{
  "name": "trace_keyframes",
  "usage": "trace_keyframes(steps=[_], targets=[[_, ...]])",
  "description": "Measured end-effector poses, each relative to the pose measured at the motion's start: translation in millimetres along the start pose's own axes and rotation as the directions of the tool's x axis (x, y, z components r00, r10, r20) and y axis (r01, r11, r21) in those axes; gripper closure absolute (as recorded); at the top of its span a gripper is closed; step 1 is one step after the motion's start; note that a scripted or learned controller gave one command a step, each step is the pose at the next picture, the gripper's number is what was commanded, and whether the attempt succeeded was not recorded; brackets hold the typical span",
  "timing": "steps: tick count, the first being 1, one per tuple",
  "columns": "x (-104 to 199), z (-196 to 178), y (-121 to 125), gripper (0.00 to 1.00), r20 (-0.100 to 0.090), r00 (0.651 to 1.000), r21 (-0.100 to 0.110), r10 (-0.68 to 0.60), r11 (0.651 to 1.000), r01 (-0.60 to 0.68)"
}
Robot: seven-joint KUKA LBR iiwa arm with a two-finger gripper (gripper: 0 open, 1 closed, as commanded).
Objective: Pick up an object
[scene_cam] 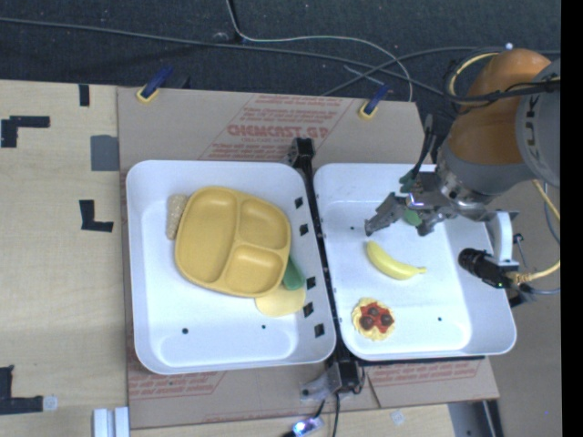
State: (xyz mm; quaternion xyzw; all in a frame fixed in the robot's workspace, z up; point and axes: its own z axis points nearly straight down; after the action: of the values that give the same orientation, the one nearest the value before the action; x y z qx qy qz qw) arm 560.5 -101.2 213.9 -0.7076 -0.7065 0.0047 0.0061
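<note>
Hovering: pincer (401, 220) spread, holding nothing | above banana (393, 262) | cardboard (273, 126) print: "CHEMCAST GP"

red printing runs across the cardboard sheet (273, 126) just behind the two white bins (146, 244). its largest line seems to read "chemcast gp", though the letters are faint and slanted. the smaller red lines under it are too blurred to read.

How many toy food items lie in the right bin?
2: a banana near the middle of the right bin, below the gripper, and a small pizza toward the front.
</note>
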Motion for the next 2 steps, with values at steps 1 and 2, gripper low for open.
trace_keyframes(steps=[1, 2], targets=[[0, -7, 3, 0.0, 0.001, 1.0, -0.013, -0.003, 1.0, 0.003], [1, 37, -2, 0.0, 0.002, 1.0, -0.009, -0.002, 1.0, 0.002]])
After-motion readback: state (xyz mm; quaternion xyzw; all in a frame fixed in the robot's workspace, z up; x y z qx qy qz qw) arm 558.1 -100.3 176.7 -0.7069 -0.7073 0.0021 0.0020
